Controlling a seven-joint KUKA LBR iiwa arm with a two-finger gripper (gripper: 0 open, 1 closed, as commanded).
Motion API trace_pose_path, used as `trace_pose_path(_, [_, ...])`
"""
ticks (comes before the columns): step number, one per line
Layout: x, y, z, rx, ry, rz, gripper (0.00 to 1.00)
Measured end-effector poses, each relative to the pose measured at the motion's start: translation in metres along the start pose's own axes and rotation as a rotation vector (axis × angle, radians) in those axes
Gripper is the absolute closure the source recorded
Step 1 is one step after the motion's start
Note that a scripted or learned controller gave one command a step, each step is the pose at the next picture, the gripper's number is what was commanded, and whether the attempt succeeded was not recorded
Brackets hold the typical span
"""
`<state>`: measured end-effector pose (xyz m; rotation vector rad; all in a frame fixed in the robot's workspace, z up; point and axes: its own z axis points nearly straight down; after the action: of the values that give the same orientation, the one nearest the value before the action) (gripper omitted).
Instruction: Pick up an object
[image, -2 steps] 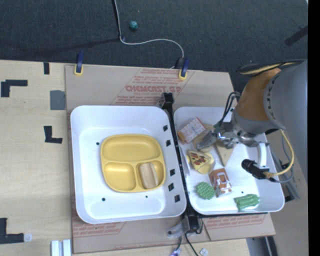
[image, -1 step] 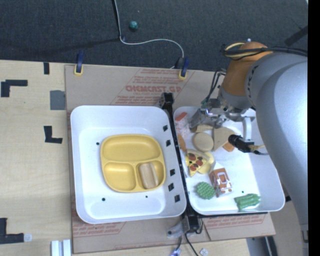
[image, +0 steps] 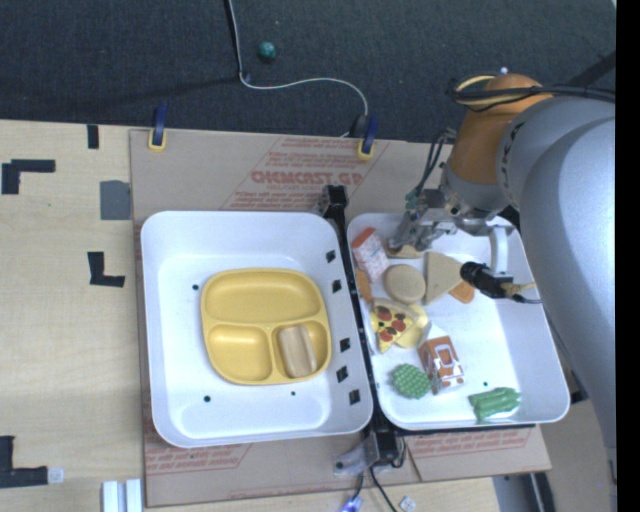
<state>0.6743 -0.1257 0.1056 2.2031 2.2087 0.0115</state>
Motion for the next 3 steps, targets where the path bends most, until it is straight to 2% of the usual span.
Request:
trace_pose_path(1, [0.045,-0.081,-0.085,0.024,0.013,0.001,1.0])
trace_pose_path(2, [0.043,-0.078,-0.08,0.023,0.011,0.001,0.0])
trace_pose_path(3, [0.016,-0.042,0.021,0.016,0.009,0.002,0.0])
